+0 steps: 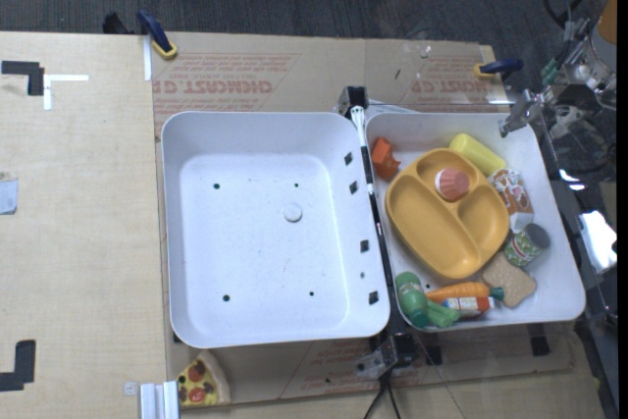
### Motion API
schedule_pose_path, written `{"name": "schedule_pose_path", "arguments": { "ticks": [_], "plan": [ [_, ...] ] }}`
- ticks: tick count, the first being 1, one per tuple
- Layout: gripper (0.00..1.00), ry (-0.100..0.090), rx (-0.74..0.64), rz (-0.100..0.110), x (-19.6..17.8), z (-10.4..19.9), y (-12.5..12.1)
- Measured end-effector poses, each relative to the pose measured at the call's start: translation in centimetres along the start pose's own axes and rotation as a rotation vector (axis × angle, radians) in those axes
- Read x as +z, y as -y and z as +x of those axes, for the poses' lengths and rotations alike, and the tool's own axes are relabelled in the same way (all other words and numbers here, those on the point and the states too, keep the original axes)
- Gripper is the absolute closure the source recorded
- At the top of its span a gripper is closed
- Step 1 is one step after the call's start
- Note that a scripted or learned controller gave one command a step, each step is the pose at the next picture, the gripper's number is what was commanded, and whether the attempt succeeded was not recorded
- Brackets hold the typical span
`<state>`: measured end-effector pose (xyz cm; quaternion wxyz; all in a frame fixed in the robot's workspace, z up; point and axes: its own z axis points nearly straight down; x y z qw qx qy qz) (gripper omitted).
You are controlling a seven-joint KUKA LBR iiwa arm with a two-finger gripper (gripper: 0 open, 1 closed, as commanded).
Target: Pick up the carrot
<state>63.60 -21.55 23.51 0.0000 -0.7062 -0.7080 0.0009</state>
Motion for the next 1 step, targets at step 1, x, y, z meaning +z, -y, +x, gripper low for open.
{"name": "schedule_pose_path", "arguments": {
  "ticks": [1],
  "plan": [
    [0.0,0.01,-0.002,-0.02,11.33,0.68,4.65]
  ]
}}
